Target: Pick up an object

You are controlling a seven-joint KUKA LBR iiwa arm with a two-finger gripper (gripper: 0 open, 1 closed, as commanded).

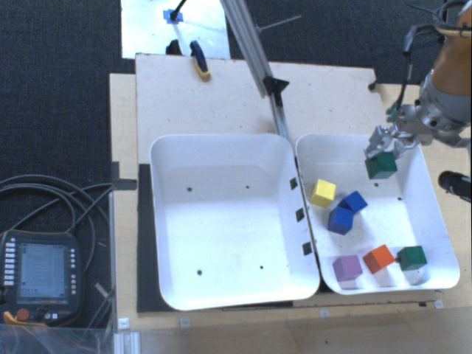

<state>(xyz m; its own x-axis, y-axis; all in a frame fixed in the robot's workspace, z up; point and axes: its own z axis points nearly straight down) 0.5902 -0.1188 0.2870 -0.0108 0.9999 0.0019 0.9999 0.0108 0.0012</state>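
Note:
My gripper [385, 152] hangs over the far right part of the right bin [435, 220], shut on a dark green cube [382, 166] that sits between its fingers, lifted above the bin floor. Lower in that bin lie a yellow cube [323, 192], two blue cubes [346, 211] touching each other, a purple cube [346, 268], an orange cube [379, 258] and a second green cube [411, 257].
The left bin [166, 198] stands beside the right one, sharing a middle wall. A slanted metal pole [251, 43] crosses the back of the bench. A teach pendant [40, 275] with cables lies at the lower left.

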